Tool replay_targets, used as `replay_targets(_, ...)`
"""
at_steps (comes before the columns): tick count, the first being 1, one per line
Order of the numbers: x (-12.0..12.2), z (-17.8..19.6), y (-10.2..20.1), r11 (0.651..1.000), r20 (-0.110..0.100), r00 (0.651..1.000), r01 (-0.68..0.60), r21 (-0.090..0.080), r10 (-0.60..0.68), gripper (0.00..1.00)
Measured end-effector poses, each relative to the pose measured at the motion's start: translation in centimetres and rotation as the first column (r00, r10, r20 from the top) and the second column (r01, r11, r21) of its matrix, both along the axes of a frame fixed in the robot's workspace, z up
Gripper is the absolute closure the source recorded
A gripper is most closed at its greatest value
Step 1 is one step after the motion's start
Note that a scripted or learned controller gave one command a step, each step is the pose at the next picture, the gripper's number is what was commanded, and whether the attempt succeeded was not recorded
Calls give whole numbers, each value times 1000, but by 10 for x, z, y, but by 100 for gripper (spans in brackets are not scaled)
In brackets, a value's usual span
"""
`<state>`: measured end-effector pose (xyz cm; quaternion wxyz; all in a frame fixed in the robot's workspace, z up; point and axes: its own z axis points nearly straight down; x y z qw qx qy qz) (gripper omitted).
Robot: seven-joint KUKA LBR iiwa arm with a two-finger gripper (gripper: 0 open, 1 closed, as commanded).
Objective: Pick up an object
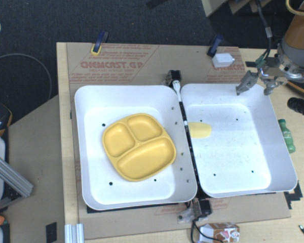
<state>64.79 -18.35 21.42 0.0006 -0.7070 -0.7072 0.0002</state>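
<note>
The gripper point(257, 82) hangs over the far right corner of the right bin point(243, 178), its 2 fingers spread with nothing between them. A pale yellow piece point(199, 130) lies by that bin's left wall (the yellow divided plate point(138, 146) fills the left bin point(88, 110)).

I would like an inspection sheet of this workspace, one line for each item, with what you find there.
Surface: brown board bearing the left bin and the right bin, side by side.
Job's things: yellow divided plate in the left bin; small pale yellow piece in the right bin, near its left wall.
Clutter: green object beside the right bin.
Grippers: gripper above the right bin's far right corner, open, holding nothing.
Cables: white cable on the dark floor, left.
Surroundings: dark floor.
</note>
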Motion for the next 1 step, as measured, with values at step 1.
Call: replay_targets(1, -40, 55, 11, 1000, 1, 1000, 1, 1, -1, 0)
